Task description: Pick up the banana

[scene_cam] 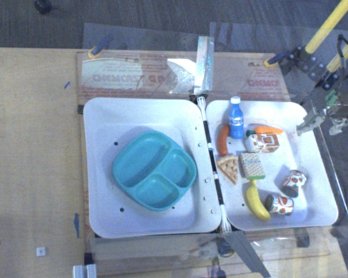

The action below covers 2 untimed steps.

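The banana is yellow and lies lengthwise in the front part of the right bin. Its stem end points toward the back, just below a speckled square sandwich piece. A red and white can lies on its side right against the banana's right flank. A pizza slice sits just left of the banana's upper end.
The right bin also holds a blue-capped bottle, a hot dog, a carrot, a small carton and a second can. A teal divided plate fills the left bin. Clamps and a yellow pole stand at the upper right.
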Available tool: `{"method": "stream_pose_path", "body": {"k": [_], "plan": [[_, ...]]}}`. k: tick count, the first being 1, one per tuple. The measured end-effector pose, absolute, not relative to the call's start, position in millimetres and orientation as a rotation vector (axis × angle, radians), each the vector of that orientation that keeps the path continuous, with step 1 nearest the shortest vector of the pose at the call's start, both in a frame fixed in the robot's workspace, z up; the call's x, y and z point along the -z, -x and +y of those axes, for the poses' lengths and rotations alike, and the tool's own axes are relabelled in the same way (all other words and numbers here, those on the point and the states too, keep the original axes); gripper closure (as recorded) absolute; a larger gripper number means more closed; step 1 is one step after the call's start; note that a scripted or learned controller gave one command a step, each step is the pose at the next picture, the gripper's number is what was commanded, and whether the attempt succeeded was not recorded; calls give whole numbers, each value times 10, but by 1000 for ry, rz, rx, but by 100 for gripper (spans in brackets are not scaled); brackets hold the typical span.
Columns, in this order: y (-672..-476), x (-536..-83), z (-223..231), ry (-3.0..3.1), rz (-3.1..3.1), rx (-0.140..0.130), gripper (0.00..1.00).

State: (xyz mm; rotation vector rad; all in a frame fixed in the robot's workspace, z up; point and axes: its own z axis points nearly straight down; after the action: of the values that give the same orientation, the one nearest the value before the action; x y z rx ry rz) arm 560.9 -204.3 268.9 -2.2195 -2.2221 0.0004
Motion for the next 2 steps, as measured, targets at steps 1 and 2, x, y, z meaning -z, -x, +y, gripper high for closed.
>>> {"method": "stream_pose_path", "body": {"k": [1,2], "plan": [[-5410,-1702,-1365,2152,-2288,-1,0],[-4816,-886,-951,1948,-2473,8,0]]}}
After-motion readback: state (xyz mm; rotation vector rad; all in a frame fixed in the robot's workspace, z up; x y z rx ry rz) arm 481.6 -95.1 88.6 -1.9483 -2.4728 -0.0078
